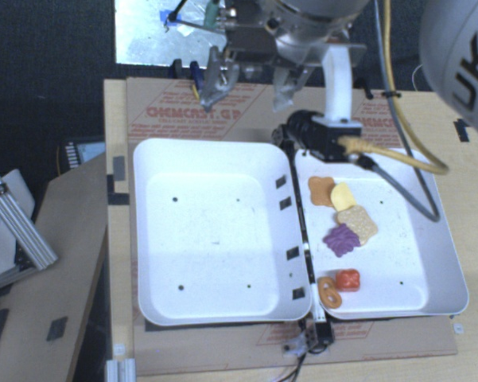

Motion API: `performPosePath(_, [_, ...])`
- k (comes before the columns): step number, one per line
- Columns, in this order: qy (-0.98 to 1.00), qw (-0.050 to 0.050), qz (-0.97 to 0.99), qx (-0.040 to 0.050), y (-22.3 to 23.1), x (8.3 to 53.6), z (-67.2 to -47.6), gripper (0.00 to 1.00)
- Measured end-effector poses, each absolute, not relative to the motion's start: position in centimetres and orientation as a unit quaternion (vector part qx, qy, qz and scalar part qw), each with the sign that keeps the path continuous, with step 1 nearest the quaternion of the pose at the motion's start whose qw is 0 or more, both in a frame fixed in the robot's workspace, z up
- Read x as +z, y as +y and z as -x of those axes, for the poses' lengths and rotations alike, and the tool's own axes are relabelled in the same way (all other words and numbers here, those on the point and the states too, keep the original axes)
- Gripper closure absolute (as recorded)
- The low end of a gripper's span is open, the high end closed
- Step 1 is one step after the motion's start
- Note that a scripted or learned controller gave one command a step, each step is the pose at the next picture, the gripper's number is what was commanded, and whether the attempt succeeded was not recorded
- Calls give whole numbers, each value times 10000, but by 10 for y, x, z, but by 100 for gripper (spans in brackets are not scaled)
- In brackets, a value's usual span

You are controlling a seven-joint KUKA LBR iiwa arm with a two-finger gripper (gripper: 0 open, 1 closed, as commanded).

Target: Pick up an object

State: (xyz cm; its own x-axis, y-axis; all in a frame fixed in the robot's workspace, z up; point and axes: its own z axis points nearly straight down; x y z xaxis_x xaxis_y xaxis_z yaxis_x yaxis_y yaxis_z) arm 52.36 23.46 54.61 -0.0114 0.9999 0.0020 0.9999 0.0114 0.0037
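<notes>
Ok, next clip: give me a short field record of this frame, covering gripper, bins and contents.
gripper: raised above the far edge of the bins, open, nothing between its fingers
left bin: white, shallow
right bin: holds all the items, grouped near the divider
items: orange piece, yellow piece, tan cracker, purple piece, red piece, pretzel
task status: no object picked yet
</notes>
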Motion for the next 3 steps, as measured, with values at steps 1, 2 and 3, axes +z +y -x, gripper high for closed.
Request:
performPosePath(1, [7111,6,-7031,20,235,546,-524,0])
performPosePath(2, [7111,6,-7031,20,235,546,-524,0])
performPosePath(3, [7111,6,-7031,20,235,546,-524,0])
